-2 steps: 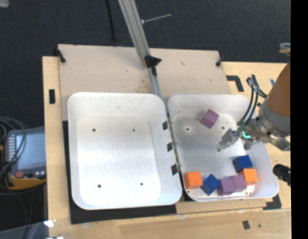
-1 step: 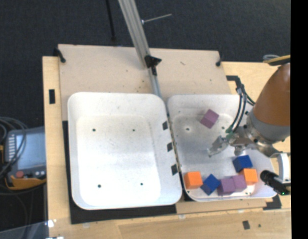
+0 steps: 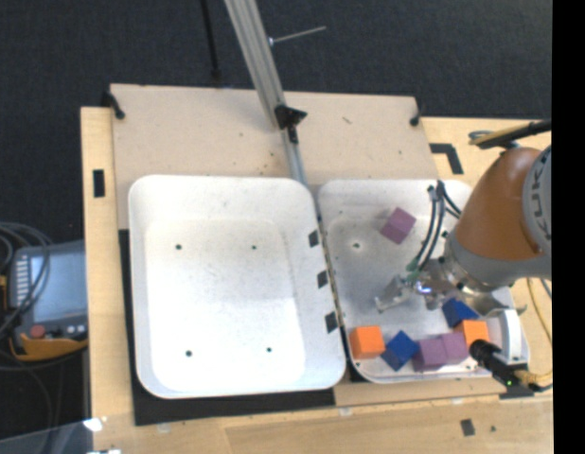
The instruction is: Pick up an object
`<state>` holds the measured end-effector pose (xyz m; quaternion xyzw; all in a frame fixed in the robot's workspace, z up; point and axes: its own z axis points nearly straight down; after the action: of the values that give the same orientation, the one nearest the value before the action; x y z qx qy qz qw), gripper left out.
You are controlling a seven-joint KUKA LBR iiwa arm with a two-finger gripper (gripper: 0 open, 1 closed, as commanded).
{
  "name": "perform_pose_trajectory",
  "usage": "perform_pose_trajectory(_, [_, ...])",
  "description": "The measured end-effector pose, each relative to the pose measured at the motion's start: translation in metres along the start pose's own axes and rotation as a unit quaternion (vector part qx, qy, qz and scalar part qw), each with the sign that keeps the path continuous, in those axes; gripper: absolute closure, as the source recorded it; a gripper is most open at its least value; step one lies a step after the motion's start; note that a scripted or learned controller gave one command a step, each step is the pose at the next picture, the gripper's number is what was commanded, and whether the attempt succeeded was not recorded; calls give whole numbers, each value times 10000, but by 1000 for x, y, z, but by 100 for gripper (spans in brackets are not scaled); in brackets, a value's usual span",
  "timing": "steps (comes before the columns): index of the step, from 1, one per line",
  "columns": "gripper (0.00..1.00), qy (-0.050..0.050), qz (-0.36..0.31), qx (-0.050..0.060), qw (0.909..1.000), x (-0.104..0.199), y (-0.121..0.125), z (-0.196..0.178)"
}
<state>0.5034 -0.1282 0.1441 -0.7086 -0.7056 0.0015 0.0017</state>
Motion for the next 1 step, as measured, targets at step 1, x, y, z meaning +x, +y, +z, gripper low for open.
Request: perform_pose_trajectory(1, [0,-15,-10,-36,10000,-2,1,48])
